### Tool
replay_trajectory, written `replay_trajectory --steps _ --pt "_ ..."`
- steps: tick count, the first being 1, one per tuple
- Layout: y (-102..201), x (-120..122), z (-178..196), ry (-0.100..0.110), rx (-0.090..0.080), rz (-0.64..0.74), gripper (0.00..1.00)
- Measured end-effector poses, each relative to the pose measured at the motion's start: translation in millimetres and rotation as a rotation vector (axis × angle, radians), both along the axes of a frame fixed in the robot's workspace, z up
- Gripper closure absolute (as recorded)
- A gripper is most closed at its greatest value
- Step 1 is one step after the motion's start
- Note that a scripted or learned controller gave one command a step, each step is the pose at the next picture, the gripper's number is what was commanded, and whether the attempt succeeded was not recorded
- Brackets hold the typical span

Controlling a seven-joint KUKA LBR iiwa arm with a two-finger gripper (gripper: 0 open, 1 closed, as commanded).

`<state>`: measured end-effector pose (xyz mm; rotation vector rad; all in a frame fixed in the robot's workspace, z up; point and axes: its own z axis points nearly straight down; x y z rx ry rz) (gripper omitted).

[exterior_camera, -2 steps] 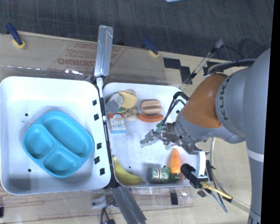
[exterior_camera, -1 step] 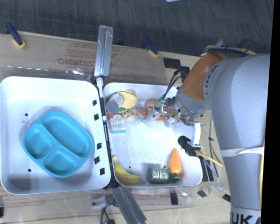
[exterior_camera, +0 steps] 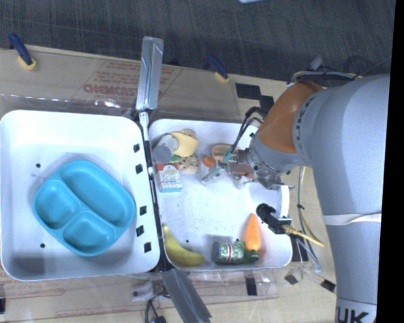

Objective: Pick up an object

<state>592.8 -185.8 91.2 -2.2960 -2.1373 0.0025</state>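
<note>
My gripper (exterior_camera: 215,170) is low in the upper middle of the right bin (exterior_camera: 206,212), reaching in from the right under the orange-banded wrist (exterior_camera: 283,125). It hovers among small items: a brown piece (exterior_camera: 221,150) just above it and a speckled round piece (exterior_camera: 188,165) to its left. Further left lie a cream-yellow object (exterior_camera: 185,143), a grey cup (exterior_camera: 164,152) and a small white carton (exterior_camera: 169,179). Along the bin's near edge lie a banana (exterior_camera: 181,252), a green can (exterior_camera: 235,251) on its side and an orange carrot (exterior_camera: 253,233).
The left bin (exterior_camera: 25,153) holds a blue divided plate (exterior_camera: 83,206). A metal bar (exterior_camera: 149,72) stands at the back, over the divider between the bins. The bare white floor in the middle of the right bin gives free room.
</note>
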Motion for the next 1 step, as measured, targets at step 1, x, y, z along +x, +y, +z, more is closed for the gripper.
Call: replay_trajectory --steps 1 --pt "0.8 0.7 10.3 0.001 0.001 0.004 1.0"
